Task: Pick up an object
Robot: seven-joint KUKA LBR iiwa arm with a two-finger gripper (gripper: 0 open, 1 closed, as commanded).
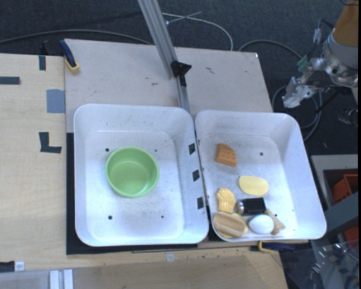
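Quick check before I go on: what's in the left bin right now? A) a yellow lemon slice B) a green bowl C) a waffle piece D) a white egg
B: the green bowl sits alone in the left bin; the small food items lie in the right bin.

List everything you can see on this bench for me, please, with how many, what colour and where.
bins: two, white, side by side
bowl: one, green, left bin
waffle-like piece: one, orange-brown, right bin, upper middle
oval piece: one, pale yellow, right bin
ridged piece: one, yellow, right bin near divider
block: one, black, right bin
egg: one, white, right bin front
bun-like piece: one, tan, right bin front
pole: one, grey, behind bins
claw: one, grey, beyond right bin's far corner
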